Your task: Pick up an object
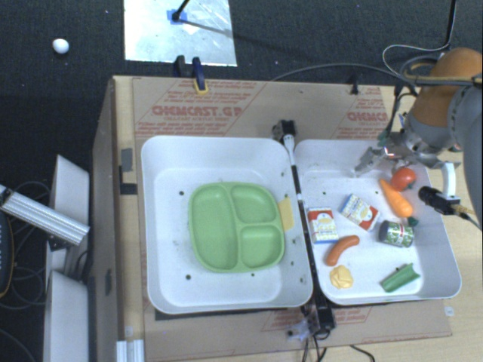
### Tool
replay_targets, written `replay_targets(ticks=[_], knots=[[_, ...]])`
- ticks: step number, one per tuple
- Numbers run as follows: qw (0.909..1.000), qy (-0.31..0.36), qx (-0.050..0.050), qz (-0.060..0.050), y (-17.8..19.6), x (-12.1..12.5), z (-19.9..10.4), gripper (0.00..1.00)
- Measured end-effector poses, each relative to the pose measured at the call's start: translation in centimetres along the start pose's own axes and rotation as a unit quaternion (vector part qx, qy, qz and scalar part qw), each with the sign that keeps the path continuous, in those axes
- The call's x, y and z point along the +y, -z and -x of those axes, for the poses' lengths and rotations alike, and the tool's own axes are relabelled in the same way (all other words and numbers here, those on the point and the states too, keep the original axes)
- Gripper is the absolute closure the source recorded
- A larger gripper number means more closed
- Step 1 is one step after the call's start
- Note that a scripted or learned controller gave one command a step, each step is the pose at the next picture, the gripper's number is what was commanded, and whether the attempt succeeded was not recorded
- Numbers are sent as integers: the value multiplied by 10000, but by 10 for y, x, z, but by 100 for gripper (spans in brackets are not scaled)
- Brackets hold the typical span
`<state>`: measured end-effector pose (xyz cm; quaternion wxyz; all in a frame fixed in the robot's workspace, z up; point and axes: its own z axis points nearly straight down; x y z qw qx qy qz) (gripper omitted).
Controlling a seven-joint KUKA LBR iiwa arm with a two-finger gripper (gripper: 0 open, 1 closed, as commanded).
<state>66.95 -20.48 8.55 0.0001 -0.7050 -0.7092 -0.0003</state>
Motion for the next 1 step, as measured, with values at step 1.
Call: replay_targets(ticks=[1], knots=[[10000, 0, 0, 0, 0, 0, 0, 0]])
